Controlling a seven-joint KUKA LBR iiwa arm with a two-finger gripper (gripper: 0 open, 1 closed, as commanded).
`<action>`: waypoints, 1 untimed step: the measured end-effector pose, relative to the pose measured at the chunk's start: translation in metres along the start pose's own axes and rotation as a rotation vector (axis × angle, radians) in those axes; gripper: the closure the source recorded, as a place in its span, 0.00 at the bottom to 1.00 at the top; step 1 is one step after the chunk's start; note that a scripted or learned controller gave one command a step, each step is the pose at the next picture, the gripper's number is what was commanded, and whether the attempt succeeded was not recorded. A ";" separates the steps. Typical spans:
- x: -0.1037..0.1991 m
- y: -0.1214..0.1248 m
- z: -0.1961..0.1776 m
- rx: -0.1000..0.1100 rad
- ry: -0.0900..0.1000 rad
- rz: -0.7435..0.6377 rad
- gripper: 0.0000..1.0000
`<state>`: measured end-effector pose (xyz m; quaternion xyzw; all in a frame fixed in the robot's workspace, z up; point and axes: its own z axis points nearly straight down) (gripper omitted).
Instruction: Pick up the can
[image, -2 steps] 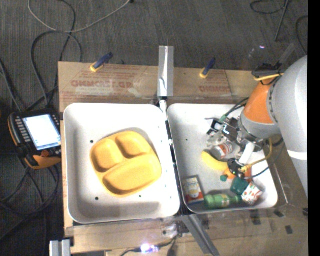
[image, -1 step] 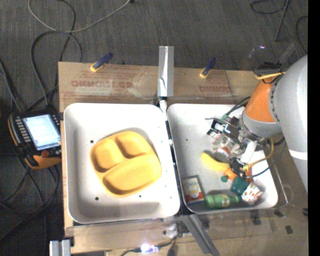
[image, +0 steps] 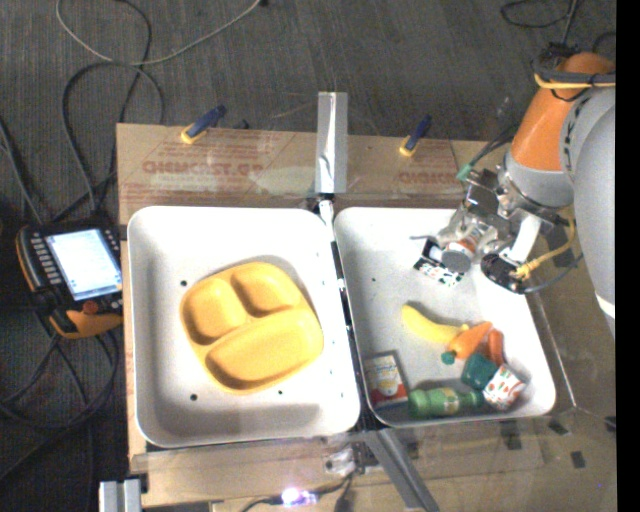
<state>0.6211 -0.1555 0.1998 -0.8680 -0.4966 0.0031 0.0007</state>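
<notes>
Claw (image: 441, 262) hangs over right bin (image: 385, 240), apparently empty.

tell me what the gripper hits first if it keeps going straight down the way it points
Probably the bare floor of the right bin near its upper end. The gripper points down there, well above the banana and the other items; depth is hard to judge from this view.

Arm (image: 560, 110) enters from the right, orange band uppermost, wrist angled down and to the left. Gripper (image: 447, 255) sits low at the wrist's end; finger state cannot be determined.
</notes>
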 end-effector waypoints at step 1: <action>0.011 -0.007 -0.096 0.000 -0.001 0.126 1.00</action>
